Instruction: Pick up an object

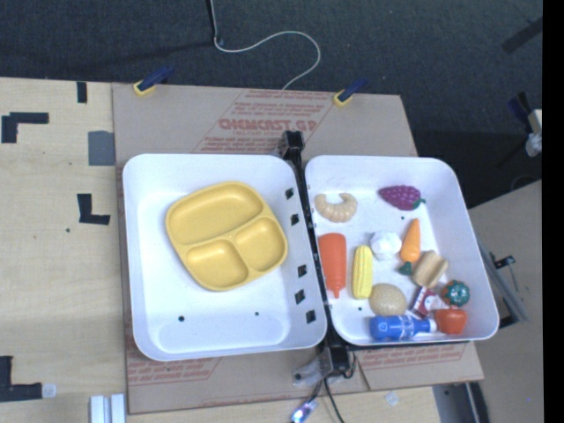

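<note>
Right edge, beyond the worktop [53, 236]
A small pale fitting [534, 139] is poking in on a dark bracket [520, 109]; whether it's the arm's, I can't tell.

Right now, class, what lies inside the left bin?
The left bin holds one yellow divided plate, its three compartments bare. Whatever lies beneath the plate is covered.

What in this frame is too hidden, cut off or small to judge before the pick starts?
Camera view:
- Small item beside the blue bottle and potato: crowded by neighbours, too small to identify.
- Red piece at the right bin's near corner: partly overlapped by the green ball, so its shape is unclear.
- White lump: blends into the bin floor, edges blurred.
- Yellow tray compartments: depth not readable.
</note>
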### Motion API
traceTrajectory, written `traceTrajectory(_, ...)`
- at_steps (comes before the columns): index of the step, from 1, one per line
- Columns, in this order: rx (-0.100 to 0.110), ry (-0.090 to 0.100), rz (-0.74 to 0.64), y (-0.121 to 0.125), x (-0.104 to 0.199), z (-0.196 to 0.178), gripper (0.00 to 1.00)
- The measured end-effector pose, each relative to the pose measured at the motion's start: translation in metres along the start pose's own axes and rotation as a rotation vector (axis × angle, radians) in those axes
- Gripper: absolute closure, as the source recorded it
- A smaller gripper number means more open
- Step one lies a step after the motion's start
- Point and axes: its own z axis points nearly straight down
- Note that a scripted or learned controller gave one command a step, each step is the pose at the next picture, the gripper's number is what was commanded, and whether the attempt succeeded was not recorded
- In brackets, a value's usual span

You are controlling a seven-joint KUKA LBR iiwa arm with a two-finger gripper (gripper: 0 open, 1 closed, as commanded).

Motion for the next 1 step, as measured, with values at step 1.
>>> traceTrajectory(1,0.013,0.003,-0.002,0.0021,0.0017,-0.0024,1.0)
